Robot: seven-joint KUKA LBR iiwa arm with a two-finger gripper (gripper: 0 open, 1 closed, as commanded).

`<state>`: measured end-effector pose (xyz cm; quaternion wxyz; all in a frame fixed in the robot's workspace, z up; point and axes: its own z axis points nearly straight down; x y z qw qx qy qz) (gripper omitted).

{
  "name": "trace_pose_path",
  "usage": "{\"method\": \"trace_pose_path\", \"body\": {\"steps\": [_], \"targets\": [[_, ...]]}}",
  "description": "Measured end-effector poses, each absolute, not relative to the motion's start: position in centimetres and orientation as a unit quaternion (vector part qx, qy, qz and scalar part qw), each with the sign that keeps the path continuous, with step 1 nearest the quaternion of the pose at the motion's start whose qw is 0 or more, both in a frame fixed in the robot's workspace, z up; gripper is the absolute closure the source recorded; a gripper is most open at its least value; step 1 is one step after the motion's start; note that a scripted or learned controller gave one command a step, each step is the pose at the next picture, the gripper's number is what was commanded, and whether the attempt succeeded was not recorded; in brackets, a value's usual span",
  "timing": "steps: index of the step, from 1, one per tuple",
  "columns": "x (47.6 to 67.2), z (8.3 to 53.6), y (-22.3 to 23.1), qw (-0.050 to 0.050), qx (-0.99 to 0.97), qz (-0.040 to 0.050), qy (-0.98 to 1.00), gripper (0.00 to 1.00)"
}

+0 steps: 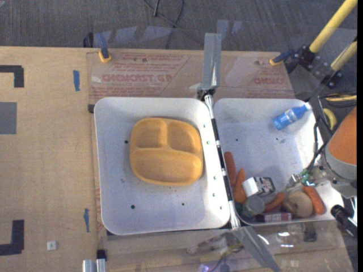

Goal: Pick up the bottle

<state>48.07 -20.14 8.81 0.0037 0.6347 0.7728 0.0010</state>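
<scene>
A small blue bottle (pixel 290 117) with a white cap lies on its side in the far right corner of the right bin (pixel 249 123), cap pointing toward the bin's right wall. The arm, with its orange band (pixel 347 141), enters from the right edge. My gripper (pixel 305 178) hangs low by the right bin's right wall, near the front. It is well in front of the bottle and apart from it, just above the pile of items in the front corner. Nothing can be seen held in it.
A yellow divided plate (pixel 166 151) lies in the left bin (pixel 113 174). The right bin's front holds carrots (pixel 229 168), a white box (pixel 262 184), a grey can (pixel 254 204), a potato (pixel 299 204) and another carrot (pixel 313 199). Yellow poles (pixel 334 21) stand at far right.
</scene>
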Motion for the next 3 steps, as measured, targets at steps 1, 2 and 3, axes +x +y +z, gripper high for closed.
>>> {"method": "trace_pose_path", "body": {"steps": [1,2,3], "targets": [[53.3,26.1,-22.4,0.002,0.585,0.0006,0.811,1.0],[51.7,29.7,-18.3,0.003,0.588,0.0008,0.809,1.0],[51.6,29.3,-14.4,0.0,0.712,0.0001,0.702,1.0]]}}
